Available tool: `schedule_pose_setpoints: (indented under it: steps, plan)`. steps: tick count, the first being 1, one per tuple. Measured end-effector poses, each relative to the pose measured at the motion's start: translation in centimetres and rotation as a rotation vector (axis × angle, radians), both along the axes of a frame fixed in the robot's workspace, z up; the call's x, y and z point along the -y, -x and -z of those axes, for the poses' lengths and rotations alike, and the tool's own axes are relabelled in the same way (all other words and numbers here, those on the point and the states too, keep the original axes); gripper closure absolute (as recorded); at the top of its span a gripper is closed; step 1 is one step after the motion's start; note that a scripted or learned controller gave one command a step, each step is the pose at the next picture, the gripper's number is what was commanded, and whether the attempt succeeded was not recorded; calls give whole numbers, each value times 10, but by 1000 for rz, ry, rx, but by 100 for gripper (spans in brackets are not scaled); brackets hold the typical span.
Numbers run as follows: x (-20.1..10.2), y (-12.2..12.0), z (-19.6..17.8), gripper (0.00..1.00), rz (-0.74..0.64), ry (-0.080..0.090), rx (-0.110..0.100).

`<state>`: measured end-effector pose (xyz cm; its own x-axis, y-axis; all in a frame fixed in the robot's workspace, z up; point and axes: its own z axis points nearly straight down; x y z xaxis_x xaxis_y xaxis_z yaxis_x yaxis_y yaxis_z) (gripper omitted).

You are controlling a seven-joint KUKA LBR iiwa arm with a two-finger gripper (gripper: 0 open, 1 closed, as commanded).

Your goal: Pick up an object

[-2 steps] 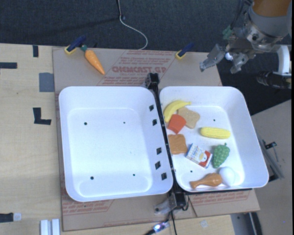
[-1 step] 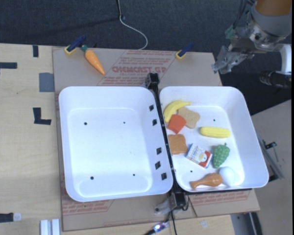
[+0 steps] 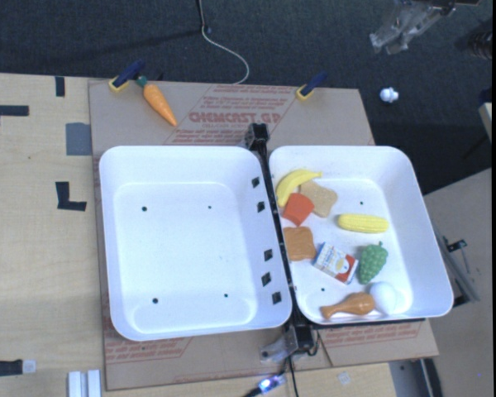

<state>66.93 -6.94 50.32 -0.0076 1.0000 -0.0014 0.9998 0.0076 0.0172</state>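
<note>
In the right bin [image 3: 413, 180], the corn cob [image 3: 363, 222] lies nearly level, long axis left-right, beside the banana [image 3: 293, 184]. Far beyond, at top right, the gripper [image 3: 401, 27] hangs blurred; its opening cannot be told.

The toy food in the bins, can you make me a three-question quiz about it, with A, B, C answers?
1. Where does the carrot lie?
A. In the left bin
B. On the cardboard behind the bins
C. In the right bin

2. What colour is the corn cob?
A. Yellow
B. Blue
C. Purple

3. How is the gripper placed?
A. Down among the food
C. Pressing on the banana
B. Up off the bins, at the top right

Answers:
1 B, the carrot rests on the brown board above the left bin.
2 A, the cob is yellow, lying in the right bin.
3 B, it hangs over the dark floor, far from the banana.
</note>
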Motion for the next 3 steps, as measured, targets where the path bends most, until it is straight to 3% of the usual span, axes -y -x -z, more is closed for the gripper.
schedule_pose_setpoints:
  steps: [1,2,3]
  plan:
    - [-30,36,-35,100,3,-2,-13]
    - [-83,103,-32,100,1,-2,-20]
    - [-113,154,-32,100,3,-2,-18]
